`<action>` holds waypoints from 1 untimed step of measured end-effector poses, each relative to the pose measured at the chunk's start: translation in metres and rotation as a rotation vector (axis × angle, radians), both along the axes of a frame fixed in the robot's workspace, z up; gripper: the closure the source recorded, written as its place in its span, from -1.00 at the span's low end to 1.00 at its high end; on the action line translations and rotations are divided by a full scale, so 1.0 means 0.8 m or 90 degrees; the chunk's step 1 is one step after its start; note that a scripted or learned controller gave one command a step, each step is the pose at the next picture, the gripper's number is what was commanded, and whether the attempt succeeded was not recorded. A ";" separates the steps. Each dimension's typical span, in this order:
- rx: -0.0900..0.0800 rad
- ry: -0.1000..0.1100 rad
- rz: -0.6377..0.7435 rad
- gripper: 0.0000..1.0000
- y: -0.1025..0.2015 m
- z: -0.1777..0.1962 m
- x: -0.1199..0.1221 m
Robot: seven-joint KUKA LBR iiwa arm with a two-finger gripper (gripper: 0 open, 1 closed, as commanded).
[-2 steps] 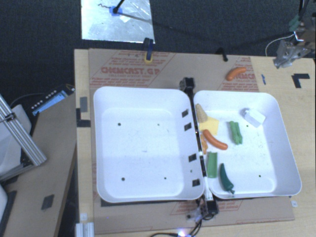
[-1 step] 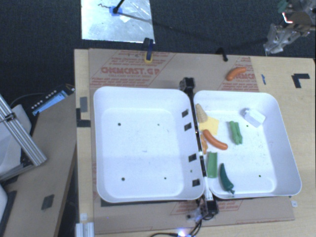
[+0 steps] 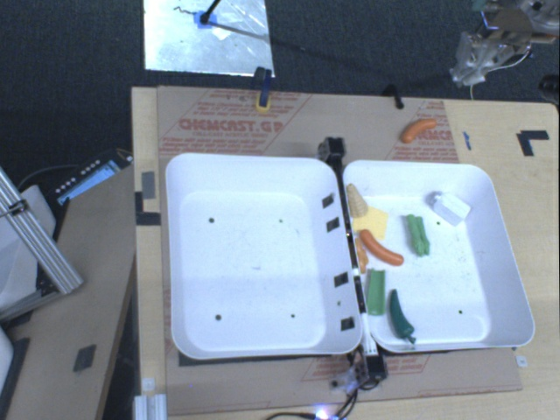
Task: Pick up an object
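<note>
Dark carpet lay around the desk (image 3: 219, 121), and I had both white bins below me, the left bin (image 3: 254, 261) bare of loose pieces and the right bin (image 3: 490, 261) holding all but one of the pieces. The jaws (image 3: 479, 59) hung high at the far right corner, off the desk's back edge and well away from any piece; from my feed I could not tell whether they stood apart or closed, and I saw nothing between them.

Nearest to the jaws was an orange sausage (image 3: 418, 129) lying outside the bins on the cardboard, below and slightly left of them. Further below sat a small white block (image 3: 450, 207) in the right bin, then a green bean pod (image 3: 417, 234), a second orange sausage (image 3: 381, 249), a yellow cheese slice (image 3: 371, 223) with a corn cob (image 3: 357, 200) beside it, a light green stick (image 3: 376, 290) and a dark green pepper (image 3: 401, 315).

My worry was the crowding along the hinge wall. Most pieces lay hard against the divider (image 3: 348, 252) or touching one another, so a descent there could, I judged, strike the wall or pinch two things and lift neither. The cheese slice looked flat and thin, likely to slip under closing jaws. The rounded sausages might roll away if caught off centre. The white block stood apart from the others, and seemed to me the safest choice.
</note>
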State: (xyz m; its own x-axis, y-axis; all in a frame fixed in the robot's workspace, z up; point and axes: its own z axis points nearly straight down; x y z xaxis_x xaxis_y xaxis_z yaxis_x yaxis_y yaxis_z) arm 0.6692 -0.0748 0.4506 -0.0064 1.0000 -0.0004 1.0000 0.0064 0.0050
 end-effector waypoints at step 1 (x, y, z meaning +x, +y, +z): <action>0.000 0.001 0.000 1.00 0.039 0.001 -0.001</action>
